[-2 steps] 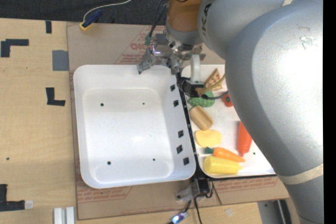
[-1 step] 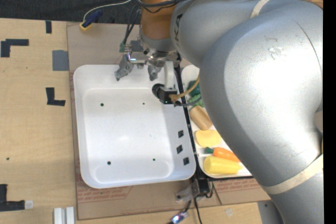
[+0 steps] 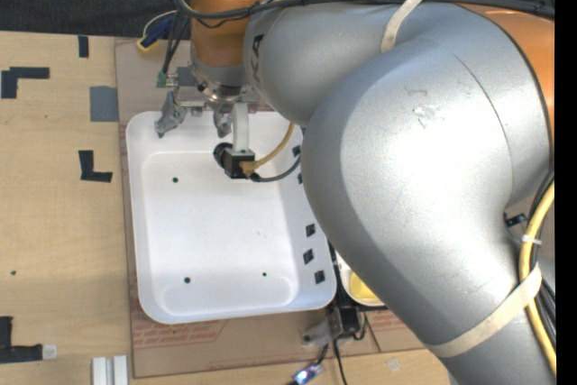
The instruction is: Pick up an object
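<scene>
While the gripper [image 3: 194, 120] hangs spread, empty, at the left bin [image 3: 216, 239]'s far edge, a yellow object [image 3: 359, 288] lies rightward under the arm [image 3: 406, 149].

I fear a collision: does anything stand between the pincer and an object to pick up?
Nothing visible does. The pincer is above the far end of the white bin. The arm covers the rest, except a yellow thing.

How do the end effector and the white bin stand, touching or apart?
Cannot tell. In the camera view the end effector overlaps the far rim of the bin, but the slanted angle shows neither contact nor gap plainly.
</scene>
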Robot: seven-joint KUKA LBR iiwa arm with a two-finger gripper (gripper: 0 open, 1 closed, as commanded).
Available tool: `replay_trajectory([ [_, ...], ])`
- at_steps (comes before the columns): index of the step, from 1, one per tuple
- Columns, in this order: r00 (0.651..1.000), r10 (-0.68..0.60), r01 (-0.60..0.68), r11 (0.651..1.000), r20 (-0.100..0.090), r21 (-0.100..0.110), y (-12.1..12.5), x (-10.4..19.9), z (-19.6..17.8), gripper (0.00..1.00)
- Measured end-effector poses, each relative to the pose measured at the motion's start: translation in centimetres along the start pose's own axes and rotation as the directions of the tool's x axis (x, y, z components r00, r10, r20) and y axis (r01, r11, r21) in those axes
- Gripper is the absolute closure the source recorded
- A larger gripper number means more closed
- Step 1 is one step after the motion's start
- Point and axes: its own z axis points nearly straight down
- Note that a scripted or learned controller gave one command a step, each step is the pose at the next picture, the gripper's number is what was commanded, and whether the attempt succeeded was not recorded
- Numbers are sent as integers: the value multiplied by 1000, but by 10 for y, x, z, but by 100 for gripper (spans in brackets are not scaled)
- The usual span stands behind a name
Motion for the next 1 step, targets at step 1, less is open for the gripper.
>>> replay_trajectory([
  [1,1000,4,-4,1000,4,4,0,20,34,0],
])
